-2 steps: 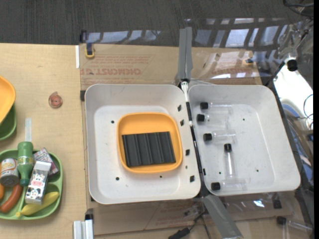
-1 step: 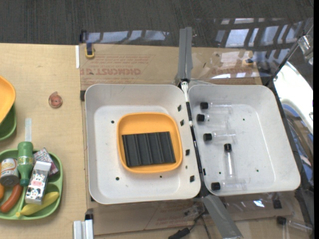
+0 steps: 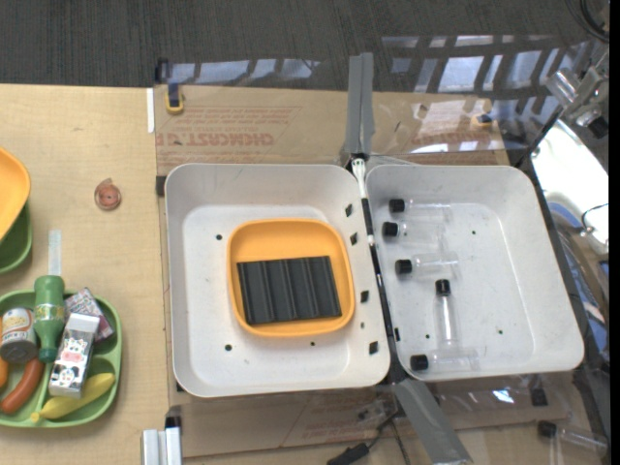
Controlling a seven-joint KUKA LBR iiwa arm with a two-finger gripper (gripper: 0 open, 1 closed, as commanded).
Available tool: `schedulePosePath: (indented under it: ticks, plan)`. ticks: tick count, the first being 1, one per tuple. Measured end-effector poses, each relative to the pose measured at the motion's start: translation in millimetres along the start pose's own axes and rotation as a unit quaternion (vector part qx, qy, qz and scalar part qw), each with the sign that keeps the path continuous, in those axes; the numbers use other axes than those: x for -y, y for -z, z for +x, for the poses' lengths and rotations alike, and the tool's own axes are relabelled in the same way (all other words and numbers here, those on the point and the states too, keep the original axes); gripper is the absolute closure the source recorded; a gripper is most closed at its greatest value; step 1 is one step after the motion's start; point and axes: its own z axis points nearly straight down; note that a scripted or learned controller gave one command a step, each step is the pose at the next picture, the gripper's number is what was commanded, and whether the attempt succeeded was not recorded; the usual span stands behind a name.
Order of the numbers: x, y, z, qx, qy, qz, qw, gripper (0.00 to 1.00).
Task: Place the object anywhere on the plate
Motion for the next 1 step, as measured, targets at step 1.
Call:
schedulePosePath:
  ticks: [1]
  plan:
    - [-7.1,-0.2,34.4,0.000,0.108,0.001,0.9941,1.00]
